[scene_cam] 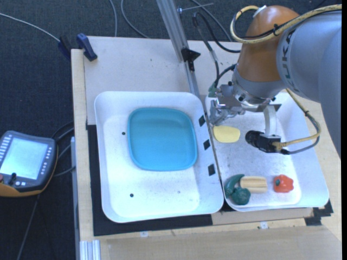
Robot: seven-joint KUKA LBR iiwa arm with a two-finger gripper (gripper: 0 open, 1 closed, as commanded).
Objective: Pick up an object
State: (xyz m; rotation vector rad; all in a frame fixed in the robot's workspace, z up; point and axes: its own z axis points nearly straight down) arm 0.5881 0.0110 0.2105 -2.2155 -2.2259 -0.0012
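Note:
In the right bin (303, 161) a pale yellow, flat piece (226, 134) lies near the left wall. My gripper (218, 114) hangs just above its far left edge, close to the wall between the bins. At the bin's front lie a dark green piece (237, 189), a tan block (254, 184) and a red, tomato-like piece (282, 183) in a row. Nothing shows between the fingers.
The left bin (108, 161) holds a light blue square plate (162, 138). A metal pole (173, 20) slants up from between the bins at the back. A blue clamp (87, 46) sits at the bench's far left corner, and a hand-held pendant (24, 161) lies off the bench to the left.

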